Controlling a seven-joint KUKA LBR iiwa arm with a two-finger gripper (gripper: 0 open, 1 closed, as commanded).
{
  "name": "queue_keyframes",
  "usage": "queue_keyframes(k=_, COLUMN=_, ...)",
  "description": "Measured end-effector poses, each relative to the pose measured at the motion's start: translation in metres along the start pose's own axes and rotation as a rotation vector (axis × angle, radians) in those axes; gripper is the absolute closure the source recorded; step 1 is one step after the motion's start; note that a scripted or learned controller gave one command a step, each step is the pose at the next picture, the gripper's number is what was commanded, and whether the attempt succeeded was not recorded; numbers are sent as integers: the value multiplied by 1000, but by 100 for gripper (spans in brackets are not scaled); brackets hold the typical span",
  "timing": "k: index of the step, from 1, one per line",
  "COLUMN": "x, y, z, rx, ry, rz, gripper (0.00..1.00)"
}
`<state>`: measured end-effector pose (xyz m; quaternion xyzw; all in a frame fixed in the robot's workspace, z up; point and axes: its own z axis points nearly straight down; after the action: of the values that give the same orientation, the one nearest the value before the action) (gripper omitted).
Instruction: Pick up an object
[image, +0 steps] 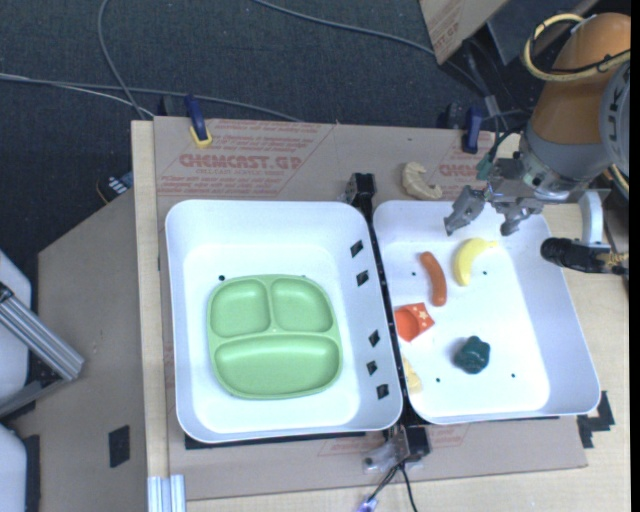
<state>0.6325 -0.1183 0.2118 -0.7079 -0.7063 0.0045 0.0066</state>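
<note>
The right bin (560, 330) holds a yellow banana (470, 258), an orange-red sausage (434, 277), a red chunk (414, 321), a dark green lump (472, 354) and a small yellow piece (411, 377) by its left wall. My gripper (488, 217) hangs over the bin's far edge, just above and behind the banana. Its fingers (463, 216) are spread apart with nothing between them.
The left bin (190, 300) carries a green divided tray (273, 335). A beige piece (421, 180) lies on the cardboard behind the right bin. Black clips run along the wall between the bins (372, 300). A black cylinder (572, 253) juts in at the right.
</note>
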Motion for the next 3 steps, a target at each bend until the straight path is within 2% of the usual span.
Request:
queue_keyframes(k=1, x=0, y=3, z=-9, rx=-15, ry=-2, rz=-3, gripper=0)
queue_keyframes(k=2, x=2, y=10, z=52, rx=-10, ry=-2, rz=-4, gripper=0)
queue_keyframes(k=3, x=0, y=0, z=104, rx=-10, ry=-1, rz=-2, gripper=0)
